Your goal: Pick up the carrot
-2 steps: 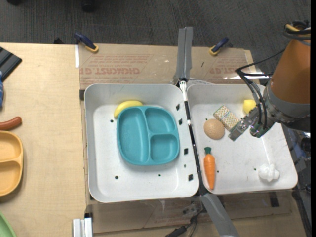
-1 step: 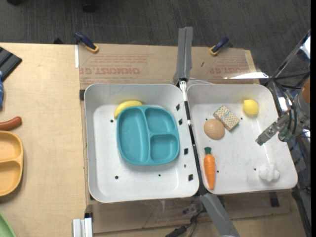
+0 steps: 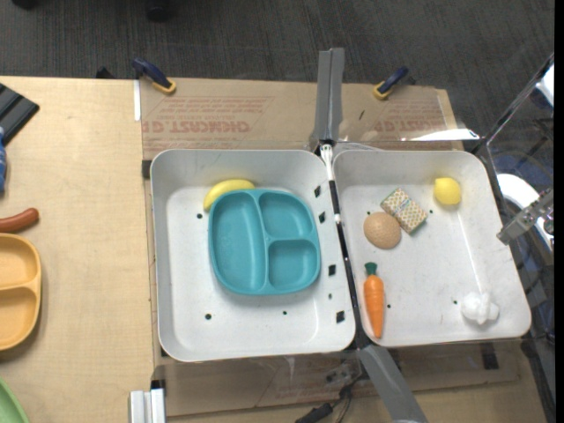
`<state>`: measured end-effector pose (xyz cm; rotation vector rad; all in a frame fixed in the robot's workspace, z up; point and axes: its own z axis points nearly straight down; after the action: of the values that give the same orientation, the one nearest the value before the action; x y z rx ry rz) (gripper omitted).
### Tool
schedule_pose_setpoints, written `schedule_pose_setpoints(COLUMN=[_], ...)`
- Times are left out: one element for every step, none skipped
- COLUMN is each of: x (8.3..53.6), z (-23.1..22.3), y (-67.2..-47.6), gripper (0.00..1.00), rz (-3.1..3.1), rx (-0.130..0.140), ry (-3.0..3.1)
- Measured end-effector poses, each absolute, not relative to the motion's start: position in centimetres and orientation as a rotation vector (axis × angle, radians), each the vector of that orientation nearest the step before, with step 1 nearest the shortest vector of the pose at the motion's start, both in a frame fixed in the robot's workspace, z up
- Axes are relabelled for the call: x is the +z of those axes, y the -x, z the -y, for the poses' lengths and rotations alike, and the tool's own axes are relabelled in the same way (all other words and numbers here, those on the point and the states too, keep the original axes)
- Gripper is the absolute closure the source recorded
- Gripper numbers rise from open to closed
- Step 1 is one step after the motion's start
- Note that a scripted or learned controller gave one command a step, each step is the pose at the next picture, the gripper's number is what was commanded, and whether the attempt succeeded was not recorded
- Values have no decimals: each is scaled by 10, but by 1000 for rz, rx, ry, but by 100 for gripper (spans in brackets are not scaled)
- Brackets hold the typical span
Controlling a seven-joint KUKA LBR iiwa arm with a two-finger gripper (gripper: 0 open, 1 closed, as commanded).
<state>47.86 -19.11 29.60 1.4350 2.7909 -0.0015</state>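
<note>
Carrot (image 3: 374,300) lies untouched along the left wall of the right bin (image 3: 507,263), below the brown egg (image 3: 382,230), so we have everything left to do; the gripper's state we cannot tell.

Gripper at mid-right edge of frame, barely in shot.
Grey gripper (image 3: 526,221) pokes in from the right, approx level w/ frame centre, tilted so its tip points down-left. Partly cut off by the frame edge; too small & blurred for more detail.
</note>
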Motion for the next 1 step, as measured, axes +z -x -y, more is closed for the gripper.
schedule_pose_setpoints(x=[323], z=[169], y=[-479], gripper=[100], rz=[-2793], rx=[-1], ry=[-1431])
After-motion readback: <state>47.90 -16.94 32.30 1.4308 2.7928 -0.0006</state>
